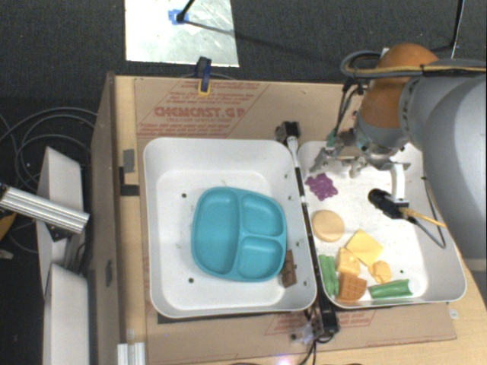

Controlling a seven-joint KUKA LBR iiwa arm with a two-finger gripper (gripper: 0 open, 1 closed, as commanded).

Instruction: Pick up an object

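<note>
- The purple grape cluster (pixel 322 185) sits at the far left of the right bin (pixel 449 284), just beside the divider wall, and it looks like the likeliest target, since the gripper (pixel 338 157) hangs just beyond it on the far side.
- Whether the fingers are open or closed I cannot tell; the metal parts at the wrist blur together, and nothing is visibly between them.
- First risk: the grapes lie close to the bin wall, so a finger coming down could land on the rim instead of straddling the cluster.
- Second: the cluster is lumpy and low, so a shallow close could skim over it or nudge it sideways.
- Nearer in, the round tan biscuit (pixel 329 225) lies close by; a push towards it could bump the two together.
- The near end is crowded: yellow cheese wedge (pixel 364 246), waffle piece (pixel 351 286), green bean pod (pixel 389 287). A misaimed descent there could catch two things or none.
- The left bin (pixel 163 280) holds the teal divided plate (pixel 238 234), well apart from all this.
</note>
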